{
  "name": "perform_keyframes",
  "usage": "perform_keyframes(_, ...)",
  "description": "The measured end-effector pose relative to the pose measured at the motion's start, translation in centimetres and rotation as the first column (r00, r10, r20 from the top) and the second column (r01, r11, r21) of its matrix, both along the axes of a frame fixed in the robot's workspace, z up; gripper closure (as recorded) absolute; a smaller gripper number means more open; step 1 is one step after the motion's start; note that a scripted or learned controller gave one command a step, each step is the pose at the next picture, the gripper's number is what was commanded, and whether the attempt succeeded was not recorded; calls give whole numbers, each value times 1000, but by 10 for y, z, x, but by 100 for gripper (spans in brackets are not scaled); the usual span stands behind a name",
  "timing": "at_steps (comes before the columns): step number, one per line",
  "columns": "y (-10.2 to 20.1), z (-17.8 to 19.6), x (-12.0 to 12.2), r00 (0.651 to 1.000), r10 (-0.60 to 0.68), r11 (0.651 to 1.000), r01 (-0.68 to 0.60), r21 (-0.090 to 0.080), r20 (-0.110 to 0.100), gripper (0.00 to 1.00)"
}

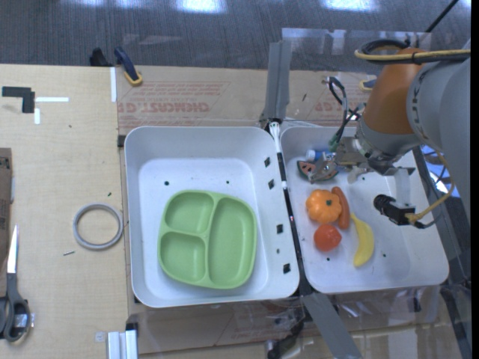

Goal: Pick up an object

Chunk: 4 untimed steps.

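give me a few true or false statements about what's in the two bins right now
1. A green divided plate lies in the left bin. True.
2. The banana lies in the left bin. False: it lies in the right bin, right of the tomato.
3. The orange fruit sits just above the tomato in the view. True.
4. The gripper hangs over the green plate. False: it is over the right bin's upper part.
5. A grey ring lies inside the right bin. False: it lies on the bench, left of both bins.
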<state>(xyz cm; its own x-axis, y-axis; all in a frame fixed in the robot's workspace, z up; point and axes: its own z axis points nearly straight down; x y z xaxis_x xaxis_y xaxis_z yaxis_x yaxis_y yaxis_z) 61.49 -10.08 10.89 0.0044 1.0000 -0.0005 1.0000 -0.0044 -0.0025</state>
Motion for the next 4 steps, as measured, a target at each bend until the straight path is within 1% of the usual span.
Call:
perform_keyframes(1, 6, -19, -30, 1000, 1, 1000, -1, 0, -1, 0)
perform_keyframes(2, 5, -11, -29, 1000, -2, 1000, 2, 0, -2, 100)
perform_keyframes(3, 6, -11, -29, 1000, -2, 1000, 2, 0, -2, 0)
perform_keyframes(4, 6, -11, -29, 1000, -2, 1000, 2, 0, -2, 0)
